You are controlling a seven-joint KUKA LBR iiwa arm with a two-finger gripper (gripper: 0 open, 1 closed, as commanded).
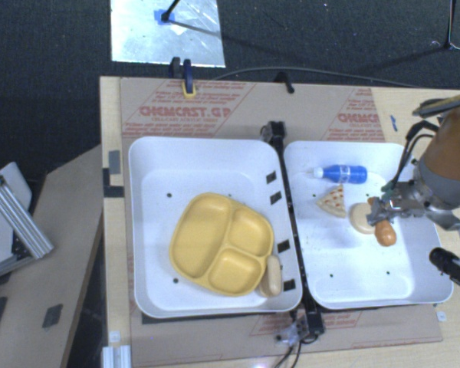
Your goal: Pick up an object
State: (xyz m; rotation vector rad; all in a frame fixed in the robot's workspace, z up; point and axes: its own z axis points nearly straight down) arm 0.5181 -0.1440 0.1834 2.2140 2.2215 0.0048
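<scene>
In the right bin (368, 282) lie a blue bottle (343, 174) on its side, a tan wedge like a pizza slice (333, 201), a pale round bun-like piece (359, 218) and an orange-brown oval piece (386, 234). My gripper (383, 208) reaches in from the right and sits low over the bin. It is just above the orange-brown piece and beside the pale round one. Its tip is dark and small here.
The left bin (161, 175) holds a yellow divided tray (222, 242) with a beige roll-shaped item (272, 276) against its right corner. A black divider (285, 205) runs between the bins. The grey and orange arm (448, 159) covers the right bin's right edge.
</scene>
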